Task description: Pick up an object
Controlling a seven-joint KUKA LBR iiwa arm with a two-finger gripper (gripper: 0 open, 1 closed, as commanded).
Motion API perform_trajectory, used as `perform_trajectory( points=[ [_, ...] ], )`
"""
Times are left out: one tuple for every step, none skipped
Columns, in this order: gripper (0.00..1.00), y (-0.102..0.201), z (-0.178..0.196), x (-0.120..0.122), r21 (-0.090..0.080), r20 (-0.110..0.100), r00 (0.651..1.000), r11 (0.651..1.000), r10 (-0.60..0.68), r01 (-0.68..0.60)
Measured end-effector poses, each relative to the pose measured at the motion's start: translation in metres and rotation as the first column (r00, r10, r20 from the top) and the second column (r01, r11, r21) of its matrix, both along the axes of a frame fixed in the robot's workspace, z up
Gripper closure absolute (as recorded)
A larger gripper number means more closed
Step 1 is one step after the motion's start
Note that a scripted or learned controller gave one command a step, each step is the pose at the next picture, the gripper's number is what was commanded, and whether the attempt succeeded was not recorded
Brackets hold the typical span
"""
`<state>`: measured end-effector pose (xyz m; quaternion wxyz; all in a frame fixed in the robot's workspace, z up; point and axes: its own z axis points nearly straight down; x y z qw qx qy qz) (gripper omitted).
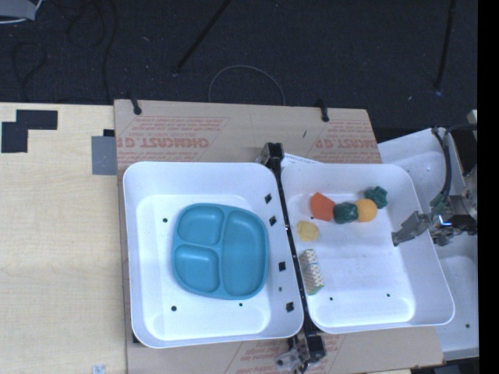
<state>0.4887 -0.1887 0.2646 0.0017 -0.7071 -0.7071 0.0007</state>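
Observation:
The right bin (pixel 366 302) holds several small objects. A red-orange piece (pixel 321 206), a dark green piece (pixel 345 213) and an orange ball (pixel 366 210) lie in a row near its far side. A teal-green piece (pixel 377 195) sits just behind the ball. A small yellow piece (pixel 308 231) lies near the bin's left wall, and a pale ridged item (pixel 312 272) lies in front of it. My gripper (pixel 404 232) hovers at the bin's right rim, to the right of the orange ball and apart from every object.
The left bin (pixel 148 302) holds a blue divided plate (pixel 220 249). A black clamp bar (pixel 284 240) runs between the two bins. Brown cardboard (pixel 234 135) lies under them, with a light wooden bench (pixel 54 248) to the left.

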Motion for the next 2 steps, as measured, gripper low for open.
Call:
perform_trajectory(
  points=[
    [0.0,0.009,-0.061,-0.003,0.002,-0.006,1.0,1.0,0.0,0.0],
    [0.0,0.017,-0.111,-0.011,0.002,-0.005,1.0,1.0,0.0,0.0]
  ],
)
